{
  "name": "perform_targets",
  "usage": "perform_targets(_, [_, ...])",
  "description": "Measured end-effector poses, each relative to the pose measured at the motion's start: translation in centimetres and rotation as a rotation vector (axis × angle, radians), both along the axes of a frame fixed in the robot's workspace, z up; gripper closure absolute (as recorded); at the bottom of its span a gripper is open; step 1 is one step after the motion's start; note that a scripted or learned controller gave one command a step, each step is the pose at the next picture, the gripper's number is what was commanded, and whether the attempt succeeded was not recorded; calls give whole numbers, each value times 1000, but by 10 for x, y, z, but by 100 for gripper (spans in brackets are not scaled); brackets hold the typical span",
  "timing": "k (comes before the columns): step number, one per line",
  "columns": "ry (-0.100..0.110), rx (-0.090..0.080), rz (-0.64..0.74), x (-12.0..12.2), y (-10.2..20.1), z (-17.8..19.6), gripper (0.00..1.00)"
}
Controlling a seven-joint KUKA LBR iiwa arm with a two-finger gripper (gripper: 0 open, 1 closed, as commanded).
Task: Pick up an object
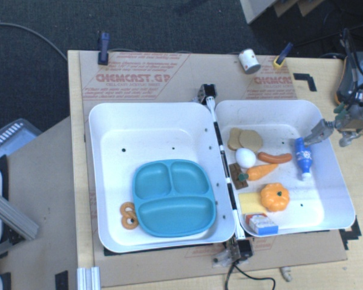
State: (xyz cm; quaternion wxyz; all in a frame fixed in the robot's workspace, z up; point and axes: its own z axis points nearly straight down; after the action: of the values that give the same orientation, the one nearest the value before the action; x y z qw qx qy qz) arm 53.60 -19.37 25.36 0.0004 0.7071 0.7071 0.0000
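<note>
Right bin point(327, 213): holds the food toys, all lying left of and below the tool.
Gripper point(322, 132): at the bin's right rim, near its far corner; whether it grips anything, I cannot tell.
Bottle point(302, 157): nearest item, just below-left of the tool, long axis running roughly near-to-far.
Sausage point(274, 157): just left of the bottle.
</note>
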Motion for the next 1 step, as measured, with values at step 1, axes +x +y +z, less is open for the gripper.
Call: perform_targets(1, [0,0,1,55,-24,-62,0])
